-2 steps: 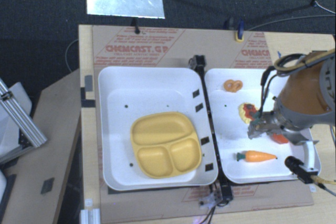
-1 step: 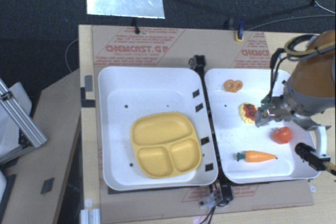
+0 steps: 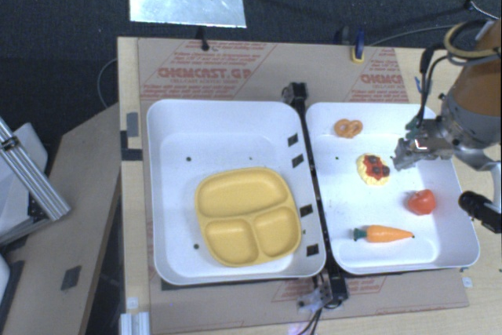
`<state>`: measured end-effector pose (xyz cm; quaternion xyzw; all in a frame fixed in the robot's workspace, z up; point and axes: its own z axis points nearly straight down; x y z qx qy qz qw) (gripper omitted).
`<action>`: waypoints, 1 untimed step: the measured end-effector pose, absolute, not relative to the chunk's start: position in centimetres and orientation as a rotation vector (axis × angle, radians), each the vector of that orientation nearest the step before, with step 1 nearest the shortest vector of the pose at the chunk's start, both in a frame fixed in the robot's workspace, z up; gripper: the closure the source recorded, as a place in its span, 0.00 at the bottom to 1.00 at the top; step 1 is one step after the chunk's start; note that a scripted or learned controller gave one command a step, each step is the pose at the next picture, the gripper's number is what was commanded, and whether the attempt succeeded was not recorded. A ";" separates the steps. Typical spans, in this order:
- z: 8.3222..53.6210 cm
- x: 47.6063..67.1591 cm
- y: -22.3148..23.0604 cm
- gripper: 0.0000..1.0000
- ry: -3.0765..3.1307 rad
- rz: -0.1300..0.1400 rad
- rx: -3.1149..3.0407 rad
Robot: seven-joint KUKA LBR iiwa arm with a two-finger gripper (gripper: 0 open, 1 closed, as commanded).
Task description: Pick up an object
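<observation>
Two white bins side by side on the bench. Left bin (image 3: 169,169): a yellow tray (image 3: 247,214) with three compartments, lying low and centre.

Right bin (image 3: 451,247), landmark the pizza (image 3: 373,169), a small round toy with red topping near the bin's middle:
- pretzel (image 3: 347,128) up and left of the pizza, apart from it
- tomato (image 3: 421,202) down and right of the pizza, near the right wall
- carrot (image 3: 383,233) below the pizza, lying flat, green end to the left

Arm (image 3: 474,102) reaches in from the right. Gripper (image 3: 408,153) hangs just right of the pizza, over bare bin floor, above the tomato. Finger spread: cannot tell at this slant. Nothing seen between them.
</observation>
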<state>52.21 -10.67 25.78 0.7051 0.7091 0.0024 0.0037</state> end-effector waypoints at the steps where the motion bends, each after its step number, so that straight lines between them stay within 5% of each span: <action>1: 26.0 54.3 -5.0 1.00 2.232 0.006 2.208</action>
